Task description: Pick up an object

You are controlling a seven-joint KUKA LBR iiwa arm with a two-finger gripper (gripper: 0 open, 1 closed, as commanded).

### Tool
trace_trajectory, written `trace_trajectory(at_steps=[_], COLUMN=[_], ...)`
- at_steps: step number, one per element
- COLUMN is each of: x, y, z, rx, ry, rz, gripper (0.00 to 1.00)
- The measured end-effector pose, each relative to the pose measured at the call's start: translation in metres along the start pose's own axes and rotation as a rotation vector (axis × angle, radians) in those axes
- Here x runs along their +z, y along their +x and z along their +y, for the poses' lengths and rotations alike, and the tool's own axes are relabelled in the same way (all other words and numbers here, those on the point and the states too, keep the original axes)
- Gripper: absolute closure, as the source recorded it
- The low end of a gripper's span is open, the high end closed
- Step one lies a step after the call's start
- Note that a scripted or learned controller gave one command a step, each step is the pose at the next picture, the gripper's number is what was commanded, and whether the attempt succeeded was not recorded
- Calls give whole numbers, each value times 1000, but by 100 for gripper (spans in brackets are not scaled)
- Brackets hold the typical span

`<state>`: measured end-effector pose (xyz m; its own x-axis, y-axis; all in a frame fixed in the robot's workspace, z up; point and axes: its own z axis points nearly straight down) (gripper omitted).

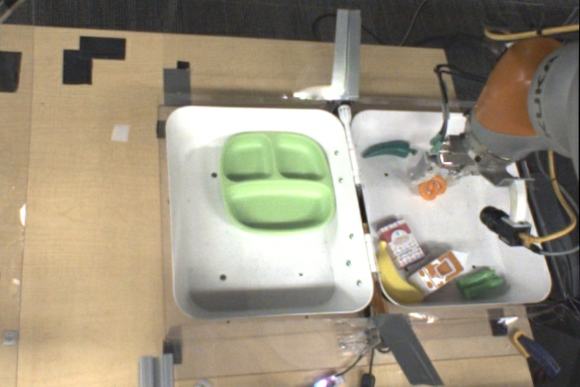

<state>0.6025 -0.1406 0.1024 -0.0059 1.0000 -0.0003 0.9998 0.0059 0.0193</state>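
Right bin (pixel 507 285): orange piece (pixel 431 188) just below hand (pixel 440 160); grip unclear.

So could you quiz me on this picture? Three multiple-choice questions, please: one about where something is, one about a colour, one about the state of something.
1. Where is the green divided tray?
A. in the left bin
B. in the right bin
C. on the floor

2. What colour is the small object just below the tool?
A. blue
B. orange
C. white

3. How does the banana lie?
A. hanging from the tool
B. lying near the right bin's front edge
C. resting on the green tray

Answers:
1 A, the tray fills the middle of the left bin.
2 B, it looks bright orange against the white floor.
3 B, it rests beside the small cartons, apart from the tool.
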Motion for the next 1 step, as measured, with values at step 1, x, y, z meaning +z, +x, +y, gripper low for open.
trace_trajectory(at_steps=[1], x=[-157], y=[77], z=[-42], rx=[129], ry=[14], rz=[0], gripper=[100])
